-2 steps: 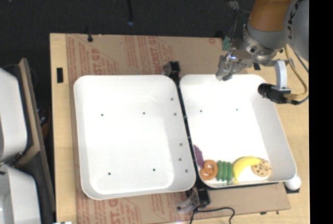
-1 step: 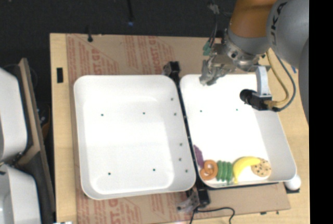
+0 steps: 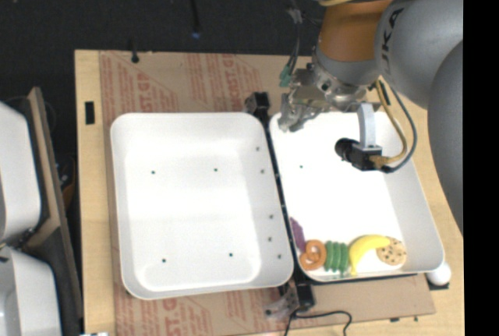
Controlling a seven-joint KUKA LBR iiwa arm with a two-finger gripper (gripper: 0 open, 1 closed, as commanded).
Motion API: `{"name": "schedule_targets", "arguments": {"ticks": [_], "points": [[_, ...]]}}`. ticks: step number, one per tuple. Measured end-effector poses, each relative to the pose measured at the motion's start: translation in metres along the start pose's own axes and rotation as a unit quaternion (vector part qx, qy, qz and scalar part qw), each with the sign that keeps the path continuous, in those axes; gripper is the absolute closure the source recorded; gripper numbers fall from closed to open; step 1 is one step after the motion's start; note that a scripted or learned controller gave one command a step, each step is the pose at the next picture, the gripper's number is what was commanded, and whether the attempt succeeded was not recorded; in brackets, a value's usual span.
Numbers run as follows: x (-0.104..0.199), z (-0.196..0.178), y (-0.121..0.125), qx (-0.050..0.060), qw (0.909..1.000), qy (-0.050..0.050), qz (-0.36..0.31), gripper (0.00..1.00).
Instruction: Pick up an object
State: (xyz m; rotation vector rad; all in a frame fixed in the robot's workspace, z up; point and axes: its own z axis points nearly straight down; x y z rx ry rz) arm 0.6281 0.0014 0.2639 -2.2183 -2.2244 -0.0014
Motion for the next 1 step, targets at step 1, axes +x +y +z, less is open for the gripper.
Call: {"name": "schedule_targets", "arguments": {"ticks": [1], "points": [[0.0487, 0.0023, -0.0124, 0.0, 1.0, 0.0, 0.0, 1.0]]}}
